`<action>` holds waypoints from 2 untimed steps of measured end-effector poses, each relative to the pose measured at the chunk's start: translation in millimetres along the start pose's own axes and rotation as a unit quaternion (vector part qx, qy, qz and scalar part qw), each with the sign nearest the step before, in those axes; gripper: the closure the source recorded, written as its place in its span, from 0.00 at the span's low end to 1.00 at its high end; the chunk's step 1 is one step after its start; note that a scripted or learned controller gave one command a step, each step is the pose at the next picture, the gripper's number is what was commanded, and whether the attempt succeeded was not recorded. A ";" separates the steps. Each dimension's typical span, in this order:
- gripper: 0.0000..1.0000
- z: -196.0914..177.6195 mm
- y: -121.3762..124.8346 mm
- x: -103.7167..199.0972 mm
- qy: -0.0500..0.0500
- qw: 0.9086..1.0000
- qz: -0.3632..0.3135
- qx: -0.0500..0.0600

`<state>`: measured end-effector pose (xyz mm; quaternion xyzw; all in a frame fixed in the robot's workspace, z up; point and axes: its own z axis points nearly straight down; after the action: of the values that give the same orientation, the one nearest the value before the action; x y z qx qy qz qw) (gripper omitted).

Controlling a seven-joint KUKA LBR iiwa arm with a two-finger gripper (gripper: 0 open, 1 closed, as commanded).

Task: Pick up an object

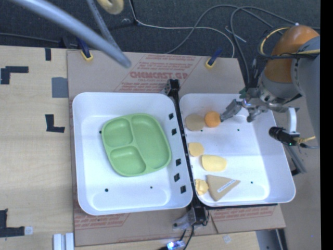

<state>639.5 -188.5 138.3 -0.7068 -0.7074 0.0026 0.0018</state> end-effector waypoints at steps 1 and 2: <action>0.00 52.9 -0.1 0.5 -0.001 1.000 -0.001 -0.002; 1.00 39.4 1.2 1.0 -0.001 1.000 -0.001 -0.004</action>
<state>640.4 -187.5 98.9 -0.7060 -0.7082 0.0007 -0.0016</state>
